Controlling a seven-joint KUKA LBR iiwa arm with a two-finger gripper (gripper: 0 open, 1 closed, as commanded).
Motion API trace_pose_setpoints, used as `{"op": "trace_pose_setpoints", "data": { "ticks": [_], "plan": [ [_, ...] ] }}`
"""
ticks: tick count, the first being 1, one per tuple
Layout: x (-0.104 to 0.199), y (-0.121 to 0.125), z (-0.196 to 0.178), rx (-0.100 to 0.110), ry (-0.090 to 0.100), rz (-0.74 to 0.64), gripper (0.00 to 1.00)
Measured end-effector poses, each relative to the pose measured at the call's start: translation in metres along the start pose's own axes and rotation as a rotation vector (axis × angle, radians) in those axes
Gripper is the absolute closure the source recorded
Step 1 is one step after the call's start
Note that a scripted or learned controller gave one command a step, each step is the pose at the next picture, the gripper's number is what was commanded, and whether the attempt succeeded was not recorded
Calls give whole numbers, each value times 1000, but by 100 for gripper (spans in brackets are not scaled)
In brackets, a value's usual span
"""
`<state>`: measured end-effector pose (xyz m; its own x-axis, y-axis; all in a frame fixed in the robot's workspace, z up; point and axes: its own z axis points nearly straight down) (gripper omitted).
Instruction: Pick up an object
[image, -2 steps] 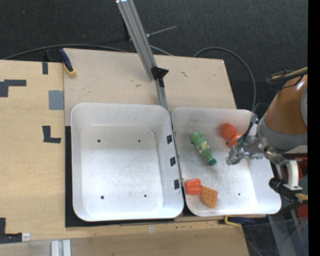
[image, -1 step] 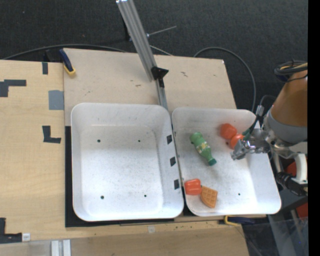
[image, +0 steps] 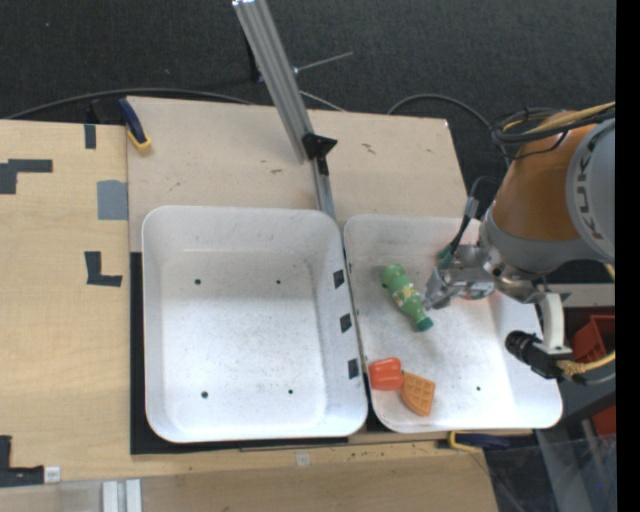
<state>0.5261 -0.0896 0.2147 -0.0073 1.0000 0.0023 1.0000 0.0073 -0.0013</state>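
A green bottle (image: 405, 296) lies on its side in the right bin (image: 470, 400), in the upper middle of the bin floor, slanted so that its cap end points down and to the right. The gripper (image: 446, 285) sits just beside that lower end, on the bottle's right, low over the bin floor; the bottle is not between its fingers, and whether they are spread or closed cannot be made out from this angle. The grey arm with its orange band (image: 545, 195) comes in from the right edge above the bin's right side. Nearer the front of the same bin, against the left wall, rests an orange-red block (image: 386, 374), and just beside it to the right lies a waffle-patterned orange piece (image: 419, 392). The left bin (image: 170, 300) stands alongside, the two bins' walls touching along the middle.
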Motion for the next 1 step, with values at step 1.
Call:
{"op": "trace_pose_setpoints", "data": {
  "ticks": [1],
  "plan": [
    [47,27,-4,-2,-1,0,100]
  ]
}}
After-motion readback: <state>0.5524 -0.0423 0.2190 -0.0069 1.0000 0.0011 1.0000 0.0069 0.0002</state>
